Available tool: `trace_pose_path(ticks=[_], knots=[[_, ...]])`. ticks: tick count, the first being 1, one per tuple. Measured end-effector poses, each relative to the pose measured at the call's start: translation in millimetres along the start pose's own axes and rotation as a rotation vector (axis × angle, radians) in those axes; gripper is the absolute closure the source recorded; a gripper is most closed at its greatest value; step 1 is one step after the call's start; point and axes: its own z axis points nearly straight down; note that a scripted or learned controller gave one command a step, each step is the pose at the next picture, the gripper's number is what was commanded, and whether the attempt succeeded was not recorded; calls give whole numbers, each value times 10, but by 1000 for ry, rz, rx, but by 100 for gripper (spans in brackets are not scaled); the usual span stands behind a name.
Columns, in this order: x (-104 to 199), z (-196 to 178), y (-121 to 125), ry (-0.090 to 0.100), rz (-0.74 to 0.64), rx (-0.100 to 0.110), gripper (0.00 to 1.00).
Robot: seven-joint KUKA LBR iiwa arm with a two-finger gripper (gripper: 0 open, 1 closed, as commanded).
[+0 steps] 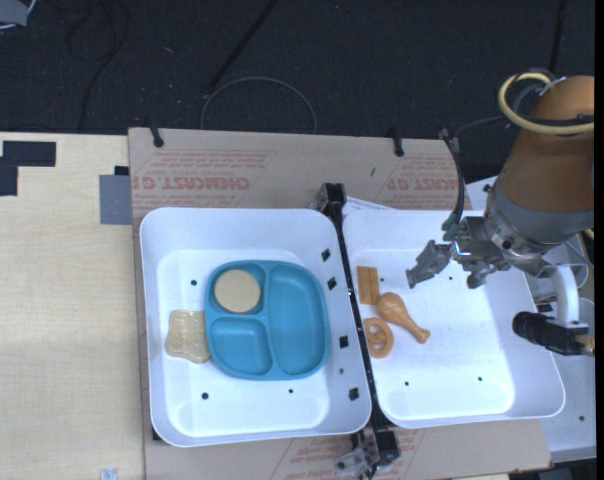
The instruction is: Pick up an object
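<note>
2 shallow white plastic bins sit side by side. The left bin [172,268] holds 1 blue 3-compartment plastic tray [277,328] with 1 round tan disc [236,290] in its upper-left compartment, and 1 pale bread-shaped slice [187,336] touching the tray's left edge. The right bin [482,388] holds 3 orange-tan items close together: 1 flat rectangular piece [367,283], 1 drumstick shape [402,315], 1 pretzel [377,338]. The gripper [450,266] hangs above the right bin, jaws spread, gripping nothing, right of the 3 items.
</note>
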Motion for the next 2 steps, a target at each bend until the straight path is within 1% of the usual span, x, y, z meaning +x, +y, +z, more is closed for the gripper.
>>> trace_pose_path(ticks=[1,2], knots=[[-2,-38,15,-1,-1,-8,0],[-6,398,17,-1,0,-4,0]])
